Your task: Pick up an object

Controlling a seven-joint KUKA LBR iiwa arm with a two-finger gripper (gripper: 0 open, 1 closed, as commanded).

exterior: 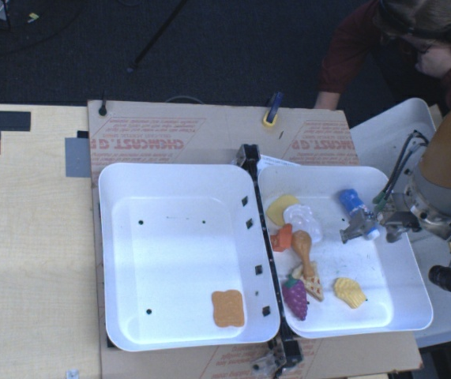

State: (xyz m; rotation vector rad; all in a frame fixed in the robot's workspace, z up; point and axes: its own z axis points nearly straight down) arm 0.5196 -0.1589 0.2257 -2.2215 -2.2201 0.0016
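Small blue cylinder [353, 202] beside gripper [358, 230], right bin [403, 290].

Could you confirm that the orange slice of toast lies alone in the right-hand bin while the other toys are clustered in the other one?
Not quite: the camera view shows the orange toast alone in the left bin; the other toys cluster in the right bin.

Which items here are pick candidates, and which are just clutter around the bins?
Job items: gripper, blue bottle, yellow shell-like toy, purple grapes, drumstick, pizza slice, clear plastic piece, yellow disc in the right bin; toast slice in the left bin.

Lying about: blue-and-yellow clamp, cardboard sheet, person.
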